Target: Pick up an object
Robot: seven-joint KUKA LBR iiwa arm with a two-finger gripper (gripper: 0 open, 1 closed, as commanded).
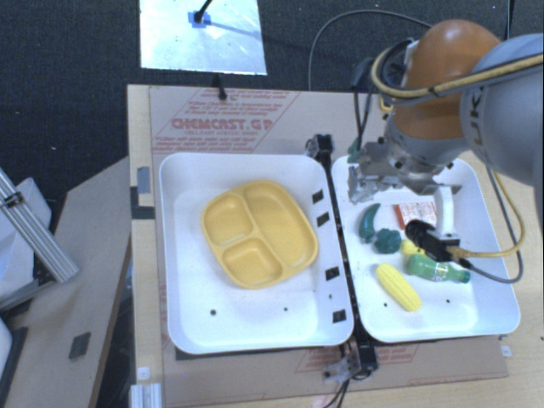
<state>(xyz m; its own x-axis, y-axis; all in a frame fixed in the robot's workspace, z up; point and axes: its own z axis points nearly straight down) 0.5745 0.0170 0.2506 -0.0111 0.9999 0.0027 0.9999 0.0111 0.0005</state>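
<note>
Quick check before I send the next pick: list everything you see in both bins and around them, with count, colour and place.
Divided plate: one, yellow, middle of the left bin.
Left bin: one, white, left half of the bench.
Right bin: one, white, right half of the bench.
Toy corn cob: one, yellow, front of the right bin.
Bottle: one, green, right bin, right of the corn.
Broccoli piece: one, dark green, centre of the right bin.
Curved vegetable: one, teal green, just left of the broccoli.
Packet: one, red and white, right bin, behind the broccoli.
Arm: one, grey and orange, above the right bin.
End effector: one, grey, over the right bin's rear.
</note>
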